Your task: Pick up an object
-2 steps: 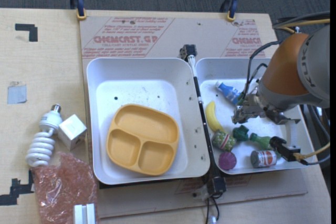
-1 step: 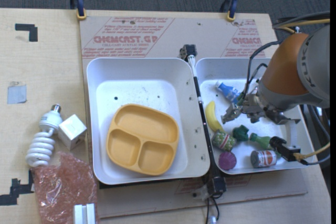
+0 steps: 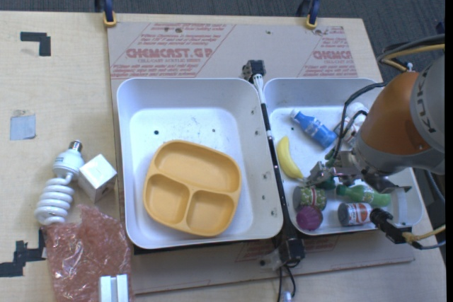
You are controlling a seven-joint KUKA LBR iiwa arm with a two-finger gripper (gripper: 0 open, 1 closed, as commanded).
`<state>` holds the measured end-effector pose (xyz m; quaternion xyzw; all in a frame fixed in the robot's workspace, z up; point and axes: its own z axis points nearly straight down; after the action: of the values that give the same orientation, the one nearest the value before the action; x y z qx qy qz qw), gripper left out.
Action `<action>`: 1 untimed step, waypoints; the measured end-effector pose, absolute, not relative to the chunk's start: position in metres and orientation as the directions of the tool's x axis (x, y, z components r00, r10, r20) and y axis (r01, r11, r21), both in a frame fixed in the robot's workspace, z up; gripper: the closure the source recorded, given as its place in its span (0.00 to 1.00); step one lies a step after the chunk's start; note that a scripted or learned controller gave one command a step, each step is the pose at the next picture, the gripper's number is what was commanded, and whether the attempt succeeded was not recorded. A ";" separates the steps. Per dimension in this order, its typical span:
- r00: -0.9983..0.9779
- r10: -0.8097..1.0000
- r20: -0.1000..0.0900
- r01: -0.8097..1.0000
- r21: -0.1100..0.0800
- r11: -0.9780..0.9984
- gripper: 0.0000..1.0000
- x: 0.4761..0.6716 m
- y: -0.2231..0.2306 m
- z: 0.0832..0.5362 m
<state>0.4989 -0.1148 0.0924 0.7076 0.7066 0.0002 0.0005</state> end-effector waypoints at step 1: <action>0.002 1.000 -0.001 1.000 0.003 -0.002 1.00 0.500 -0.115 0.102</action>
<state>0.5002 -0.1152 0.1023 0.7080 0.7063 0.0009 0.0015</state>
